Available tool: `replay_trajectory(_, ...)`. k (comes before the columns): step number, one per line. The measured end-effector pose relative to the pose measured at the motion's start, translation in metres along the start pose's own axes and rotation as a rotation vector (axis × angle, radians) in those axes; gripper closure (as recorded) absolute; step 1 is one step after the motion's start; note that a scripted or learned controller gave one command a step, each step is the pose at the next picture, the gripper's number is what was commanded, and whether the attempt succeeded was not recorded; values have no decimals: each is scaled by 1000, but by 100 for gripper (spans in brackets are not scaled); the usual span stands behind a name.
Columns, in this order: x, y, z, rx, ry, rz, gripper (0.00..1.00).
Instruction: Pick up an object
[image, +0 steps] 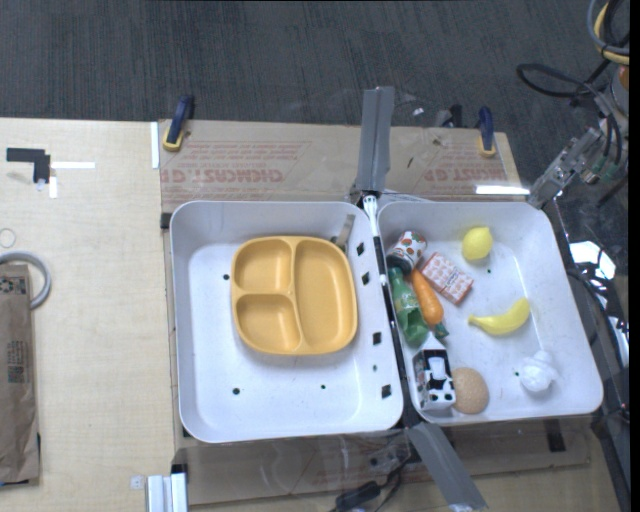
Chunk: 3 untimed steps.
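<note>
Two shallow white plastic bins sit side by side, left bin (190, 330) and right bin (560, 262). The grey metal gripper (562, 177) sits at the right bin's far right corner, over the rim and apart from every item; can't tell if it is open or closed, and nothing is seen held in it. Nearest to it, down and to the left, is a round yellow lemon (478, 243). Further left of that are a pink-and-white rectangular box (446, 278) and a small red-and-white printed packet (408, 246). A curved yellow banana (502, 318) lies below the lemon, well under the gripper. An orange carrot (427, 298) rests against a green crinkled pouch (406, 312) by the divider. Farthest down are a black-and-white cow-print carton (434, 378), touching a tan round bun-like item (469, 391), and a small white lumpy object (538, 375). Far left of the gripper, a yellow three-compartment plastic plate (295, 295) lies in the left bin.
</note>
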<state>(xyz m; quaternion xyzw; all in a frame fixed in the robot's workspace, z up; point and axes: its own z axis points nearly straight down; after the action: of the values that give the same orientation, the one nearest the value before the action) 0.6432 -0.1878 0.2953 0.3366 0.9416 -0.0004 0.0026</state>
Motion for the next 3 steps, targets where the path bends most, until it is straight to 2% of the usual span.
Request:
replay_trajectory(1, -25, -24, 114, 0, 2, -142, 100)
replay_trajectory(2, -25, -24, -15, -1, -1, -350, 100)
replay_trajectory(3, -28, -20, -12, -2, -1, -506, 100)
